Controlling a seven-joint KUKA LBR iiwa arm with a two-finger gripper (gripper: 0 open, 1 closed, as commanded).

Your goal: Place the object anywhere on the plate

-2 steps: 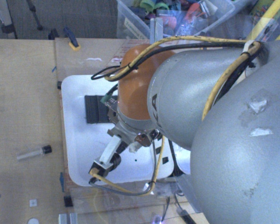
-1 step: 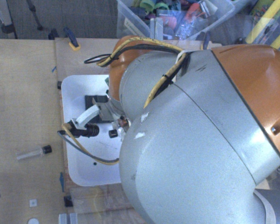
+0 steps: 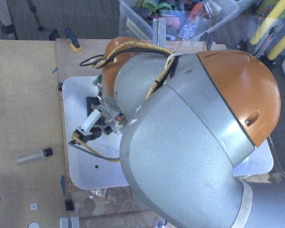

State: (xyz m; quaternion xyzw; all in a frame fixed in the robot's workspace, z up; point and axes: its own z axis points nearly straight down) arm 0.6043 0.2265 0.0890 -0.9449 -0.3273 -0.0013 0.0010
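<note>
Camera view looks down on the grey arm (image 3: 180, 146), whose bulk reaches in from the right and covers most of both white bins. Its orange band (image 3: 244, 94) sits high on the right, and a second orange section (image 3: 115, 61) shows further along, near the wrist. The gripper (image 3: 106, 114) hangs low over the left bin (image 3: 78, 172), toward that bin's far left part. It is tucked under the wrist, so I cannot tell whether it is open or closed, or whether it holds anything. A small black block-like thing (image 3: 91, 102) lies on the left bin's floor just beside the gripper, on its left. A green-and-white scrap (image 3: 98, 81) peeks out between the arm and the bin's far rim. A tiny dark speck (image 3: 96, 166) sits on the bare floor nearer the camera. Of the right bin (image 3: 259, 163) a near corner shows past the arm. With so much of the bins hidden, I cannot tell where the task's object lies. On the wooden bench to the left of the bins lies a small clear vial with a black cap (image 3: 34, 155). Beyond the bins stands a clear tub of coloured toys (image 3: 180, 8), with yellow foam tubes (image 3: 274, 15) to its right.
</note>
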